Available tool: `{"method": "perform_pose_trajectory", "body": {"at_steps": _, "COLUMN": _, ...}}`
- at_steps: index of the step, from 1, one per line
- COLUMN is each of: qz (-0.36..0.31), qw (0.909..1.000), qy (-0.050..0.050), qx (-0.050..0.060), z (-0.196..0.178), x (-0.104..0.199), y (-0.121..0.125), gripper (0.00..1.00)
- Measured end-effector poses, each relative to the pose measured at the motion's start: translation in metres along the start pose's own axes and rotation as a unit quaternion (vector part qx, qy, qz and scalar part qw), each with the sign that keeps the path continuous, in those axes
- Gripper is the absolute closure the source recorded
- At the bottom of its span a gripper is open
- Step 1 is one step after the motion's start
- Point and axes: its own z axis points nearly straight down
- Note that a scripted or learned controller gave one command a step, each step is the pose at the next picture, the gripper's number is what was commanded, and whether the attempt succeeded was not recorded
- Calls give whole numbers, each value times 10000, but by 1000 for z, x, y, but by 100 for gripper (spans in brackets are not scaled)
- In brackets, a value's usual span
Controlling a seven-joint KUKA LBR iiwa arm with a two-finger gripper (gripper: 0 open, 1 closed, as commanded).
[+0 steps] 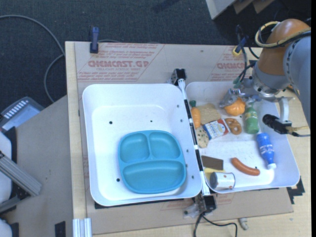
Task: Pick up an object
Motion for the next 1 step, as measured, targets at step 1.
{"method": "perform_pose_trajectory", "body": {"at_steps": 1, "qz": 3, "qw": 10000, "qy": 17, "qx": 5, "z": -91, "x": 78, "y": 5, "gripper": 100}}
